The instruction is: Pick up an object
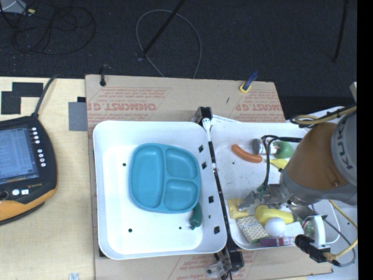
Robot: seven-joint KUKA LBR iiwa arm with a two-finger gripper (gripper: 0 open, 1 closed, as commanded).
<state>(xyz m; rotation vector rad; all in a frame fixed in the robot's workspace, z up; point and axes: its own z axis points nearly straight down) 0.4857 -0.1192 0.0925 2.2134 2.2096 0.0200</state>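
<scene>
I am reaching in from the right over the right bin [224,156], and my end effector [265,198] is hanging low in the near half of that bin, a grey metal part showing under my orange wrist band. I cannot tell how far it is open, because my own wrist is covering it from above, and I cannot tell whether anything is sitting between its tips. Right below it a yellow banana-shaped toy [274,215] is lying, just beside or touching the metal; I cannot say which. A white ball [275,227] is sitting against the banana's near side, and a tan netted piece [250,228] is lying to their left, next to a small yellow block [235,207]. Farther back in the same bin an orange hot dog [246,153] is lying well apart from my end effector, with a green item [284,150] near my arm. In the left bin [111,214] a blue divided plate [164,177] is resting flat, and a dark green piece [196,215] is lying just off its near right corner. Both bins are sitting on the cardboard-covered surface [175,98].
</scene>
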